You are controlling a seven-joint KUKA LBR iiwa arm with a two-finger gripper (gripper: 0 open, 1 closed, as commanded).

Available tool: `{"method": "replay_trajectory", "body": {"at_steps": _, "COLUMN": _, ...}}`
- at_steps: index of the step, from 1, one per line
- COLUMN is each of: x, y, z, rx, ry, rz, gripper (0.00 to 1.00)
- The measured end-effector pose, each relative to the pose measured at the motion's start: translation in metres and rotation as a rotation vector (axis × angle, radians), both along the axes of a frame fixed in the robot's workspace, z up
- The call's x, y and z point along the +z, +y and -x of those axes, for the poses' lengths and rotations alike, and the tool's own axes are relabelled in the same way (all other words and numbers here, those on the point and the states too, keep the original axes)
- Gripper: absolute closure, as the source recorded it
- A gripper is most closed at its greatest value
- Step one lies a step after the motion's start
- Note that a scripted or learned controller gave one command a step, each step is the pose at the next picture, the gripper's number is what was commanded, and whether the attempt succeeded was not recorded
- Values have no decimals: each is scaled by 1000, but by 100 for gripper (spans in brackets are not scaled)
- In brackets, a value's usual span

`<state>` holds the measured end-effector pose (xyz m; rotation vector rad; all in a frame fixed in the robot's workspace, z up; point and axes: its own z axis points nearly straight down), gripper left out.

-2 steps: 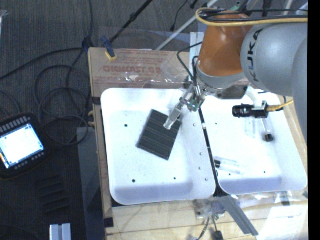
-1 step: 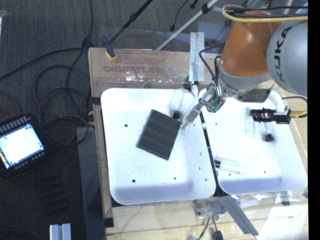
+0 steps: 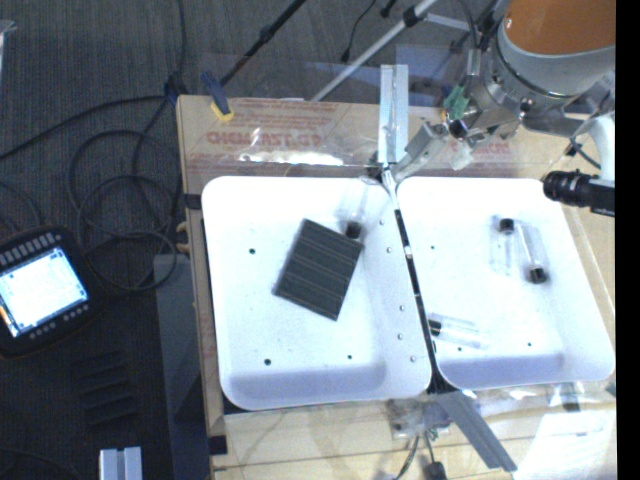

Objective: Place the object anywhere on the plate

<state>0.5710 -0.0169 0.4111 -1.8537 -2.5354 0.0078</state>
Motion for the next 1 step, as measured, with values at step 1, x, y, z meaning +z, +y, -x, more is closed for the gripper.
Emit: {"method": "replay_trajectory", "body": {"at_steps": 1, "x": -106, "y": 36, "z": -8, "rx": -56, "ry": 2, "rz": -1, "gripper": 0}}
